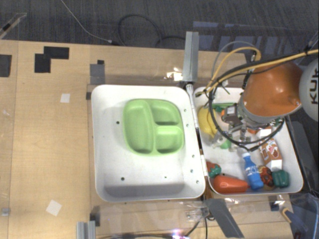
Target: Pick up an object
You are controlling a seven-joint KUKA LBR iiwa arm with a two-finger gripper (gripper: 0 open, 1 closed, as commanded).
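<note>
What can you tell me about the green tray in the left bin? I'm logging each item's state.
The green tray is a light green, smooth, plastic-looking divided plate with rounded corners. It has three compartments: one long one on its left and two smaller ones stacked on its right. It lies flat, open side up, in the upper middle of the left bin, resting on the bin's white floor. Nothing lies in it and nothing else touches it.

Grey arm, orange band (glossy), looping cables
</note>
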